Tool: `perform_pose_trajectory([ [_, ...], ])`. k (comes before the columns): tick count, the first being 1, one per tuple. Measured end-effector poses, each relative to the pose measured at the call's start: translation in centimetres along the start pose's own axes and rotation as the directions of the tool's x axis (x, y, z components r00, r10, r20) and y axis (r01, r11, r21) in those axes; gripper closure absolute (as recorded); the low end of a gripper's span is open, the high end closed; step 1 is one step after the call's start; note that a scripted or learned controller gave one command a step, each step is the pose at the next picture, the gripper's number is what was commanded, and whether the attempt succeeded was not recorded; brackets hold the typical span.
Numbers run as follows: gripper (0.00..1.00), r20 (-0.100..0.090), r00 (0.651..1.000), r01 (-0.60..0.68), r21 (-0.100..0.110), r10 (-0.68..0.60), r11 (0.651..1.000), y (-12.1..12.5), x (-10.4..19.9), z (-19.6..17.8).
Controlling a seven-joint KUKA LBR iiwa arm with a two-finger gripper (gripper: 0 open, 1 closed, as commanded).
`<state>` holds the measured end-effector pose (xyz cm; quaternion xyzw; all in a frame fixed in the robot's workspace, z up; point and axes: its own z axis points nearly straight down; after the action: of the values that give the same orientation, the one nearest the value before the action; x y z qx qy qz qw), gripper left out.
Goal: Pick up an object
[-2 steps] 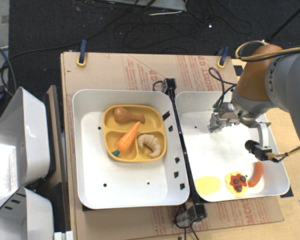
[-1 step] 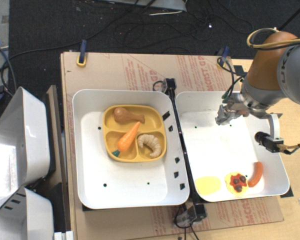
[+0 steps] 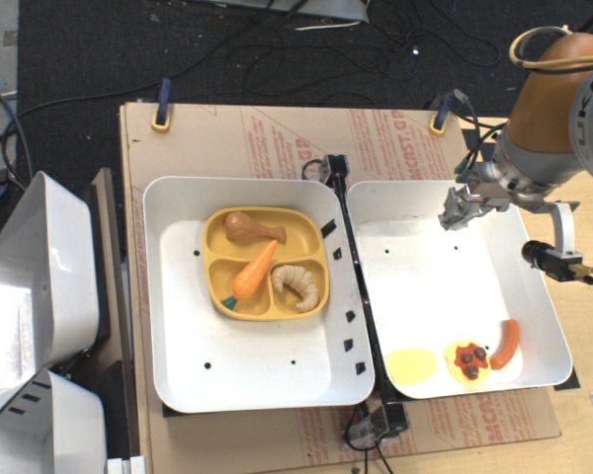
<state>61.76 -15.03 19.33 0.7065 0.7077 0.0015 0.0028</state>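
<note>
My gripper (image 3: pixel 460 210) hangs over the far part of the right bin (image 3: pixel 425 265), well away from every object. Near that bin's front edge lie a flat yellow disc (image 3: pixel 411 365), a small red and dark piece (image 3: pixel 467 359) and an orange-red sausage (image 3: pixel 506 344). In the left bin (image 3: pixel 178 294) sits a yellow divided plate (image 3: pixel 217 233). The plate holds a brown drumstick (image 3: pixel 252 228), an orange carrot (image 3: pixel 254 273) and a pale curled shrimp (image 3: pixel 297 284).
A black divider with clips (image 3: pixel 348 265) runs between the two bins. The arm's orange band (image 3: pixel 553 87) and a black attachment (image 3: pixel 558 258) stand over the right bin's far right side. White containers (image 3: pixel 35 284) stand off the bench at the left.
</note>
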Motion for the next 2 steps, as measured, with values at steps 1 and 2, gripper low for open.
perform_pose_trajectory([
  [1,1.0,0.0,1.0,0.001,0.0,-0.001,1.0,0.2,0.0,-4.5],
  [2,1.0,-0.003,1.0,0.005,0.008,-0.005,1.0,-0.7,5.2,-3.3],
])
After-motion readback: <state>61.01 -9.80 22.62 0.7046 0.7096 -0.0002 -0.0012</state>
